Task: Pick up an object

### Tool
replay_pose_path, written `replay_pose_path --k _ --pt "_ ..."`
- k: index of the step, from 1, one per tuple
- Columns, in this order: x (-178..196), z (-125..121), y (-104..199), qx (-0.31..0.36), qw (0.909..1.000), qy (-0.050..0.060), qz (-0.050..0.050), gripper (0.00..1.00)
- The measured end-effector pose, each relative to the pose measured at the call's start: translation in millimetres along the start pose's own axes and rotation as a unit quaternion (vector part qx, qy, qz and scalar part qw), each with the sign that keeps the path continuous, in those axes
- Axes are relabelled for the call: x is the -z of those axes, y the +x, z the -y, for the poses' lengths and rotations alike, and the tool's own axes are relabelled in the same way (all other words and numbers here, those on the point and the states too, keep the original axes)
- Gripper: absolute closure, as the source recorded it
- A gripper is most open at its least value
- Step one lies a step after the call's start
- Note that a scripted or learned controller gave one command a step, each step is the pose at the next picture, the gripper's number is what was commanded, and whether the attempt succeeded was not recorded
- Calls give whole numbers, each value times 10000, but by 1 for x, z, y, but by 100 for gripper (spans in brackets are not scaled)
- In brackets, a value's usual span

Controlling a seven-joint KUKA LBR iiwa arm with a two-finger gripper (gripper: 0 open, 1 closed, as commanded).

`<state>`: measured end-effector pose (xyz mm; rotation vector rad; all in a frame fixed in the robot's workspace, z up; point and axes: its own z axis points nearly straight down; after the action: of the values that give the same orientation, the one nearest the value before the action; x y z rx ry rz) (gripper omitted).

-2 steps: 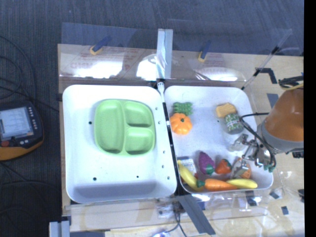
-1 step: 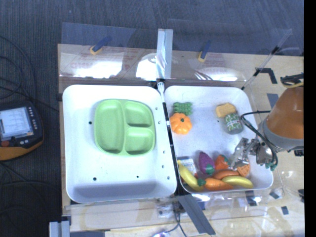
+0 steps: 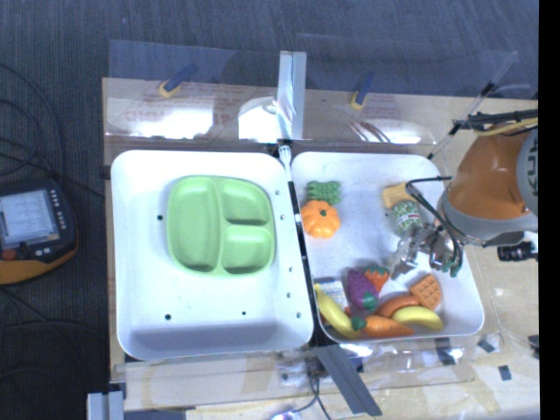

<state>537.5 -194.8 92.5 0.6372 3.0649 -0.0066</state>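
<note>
The tool (image 3: 426, 250) is hovering in the right bin (image 3: 367, 166), its grip state impossible to tell, just beside the waffle toy (image 3: 426, 290), probably light, stiff plastic best pinched across its flat edges.

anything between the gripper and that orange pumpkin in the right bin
Nothing visible does. The gripper hangs over the right white bin, and the orange toy pumpkin sits apart to its left across bare bin floor. The green toy broccoli lies just behind the pumpkin, off that line.
</note>
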Motion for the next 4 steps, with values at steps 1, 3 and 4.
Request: replay_pose_path --k 1,3,4 --pt "1 40 21 661 9978 -24 60 100" --pt "-2 3 -65 2663 9639 -18 -8 100" --pt "-3 2 -65 2661 9640 -18 10 0"
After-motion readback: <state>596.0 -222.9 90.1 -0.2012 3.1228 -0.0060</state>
